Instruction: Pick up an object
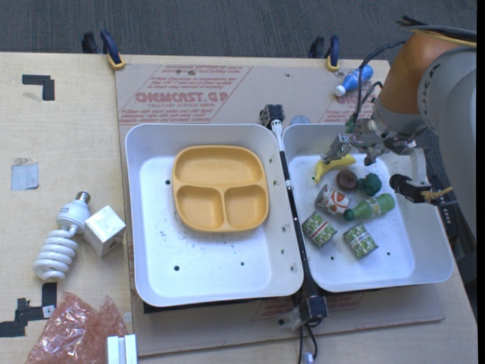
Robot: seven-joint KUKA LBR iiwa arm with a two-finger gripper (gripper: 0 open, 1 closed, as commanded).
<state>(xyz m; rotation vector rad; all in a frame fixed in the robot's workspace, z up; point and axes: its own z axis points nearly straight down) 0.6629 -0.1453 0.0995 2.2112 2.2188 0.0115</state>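
The right bin [409, 260] holds several small items: a yellow banana [330, 168], a brown round piece [347, 179], a dark green item [371, 184], a green bottle [370, 206], a red-and-white can [332, 199] and two green packets [319, 229] [360, 241]. My gripper [339, 152] hangs at the far side of this bin, right above the banana's upper end. From this angle I cannot make out whether it touches the banana.
A yellow divided plate [221, 186] lies in the left bin [151, 271]. On the bench to the left are a spiral light bulb [59, 237], a white cube [104, 227] and a red mesh bag [72, 332]. A blue-and-white bottle [353, 80] lies behind the right bin.
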